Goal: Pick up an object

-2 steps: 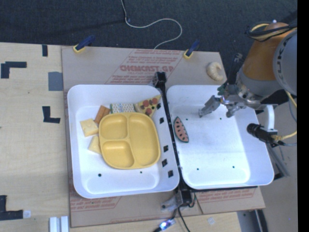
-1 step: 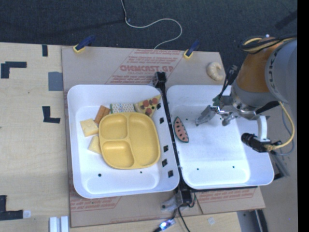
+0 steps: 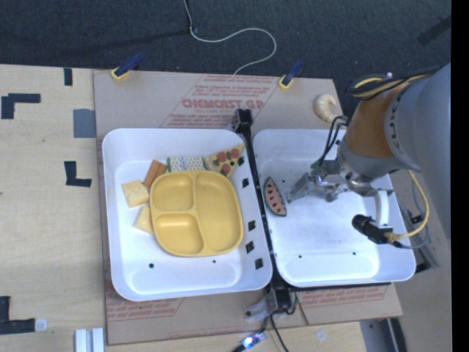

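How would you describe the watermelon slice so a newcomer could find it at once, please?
Look in the right-hand white bin, near its left wall beside the divider. The watermelon slice lies there alone: a small red wedge with dark seeds, just left of the gripper.

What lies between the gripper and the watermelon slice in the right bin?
In the camera view, bare white bin floor separates the gripper from the watermelon slice.
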### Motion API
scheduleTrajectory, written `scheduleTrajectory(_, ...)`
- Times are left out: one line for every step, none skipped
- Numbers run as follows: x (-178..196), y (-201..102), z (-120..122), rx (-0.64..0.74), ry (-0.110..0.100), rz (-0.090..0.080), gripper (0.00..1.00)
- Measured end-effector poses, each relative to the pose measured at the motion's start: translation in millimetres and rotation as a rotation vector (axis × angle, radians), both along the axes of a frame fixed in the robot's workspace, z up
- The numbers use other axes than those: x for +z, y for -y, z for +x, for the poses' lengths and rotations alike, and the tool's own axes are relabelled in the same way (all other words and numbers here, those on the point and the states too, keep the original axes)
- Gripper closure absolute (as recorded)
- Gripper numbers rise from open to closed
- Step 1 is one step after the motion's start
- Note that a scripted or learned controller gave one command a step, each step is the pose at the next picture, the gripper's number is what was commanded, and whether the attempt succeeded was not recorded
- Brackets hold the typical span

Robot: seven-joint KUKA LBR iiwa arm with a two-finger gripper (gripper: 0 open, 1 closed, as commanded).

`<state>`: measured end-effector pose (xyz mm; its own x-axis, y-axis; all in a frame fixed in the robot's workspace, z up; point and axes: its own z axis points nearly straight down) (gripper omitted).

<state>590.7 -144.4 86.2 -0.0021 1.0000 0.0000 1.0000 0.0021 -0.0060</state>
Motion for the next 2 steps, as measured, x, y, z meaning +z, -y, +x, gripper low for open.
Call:
scheduleTrajectory(13,0,1,0.000,0.003,0.000,1.00)
scheduleTrajectory(62,4,-7,-0.002,0.008,-0.001,1.00)
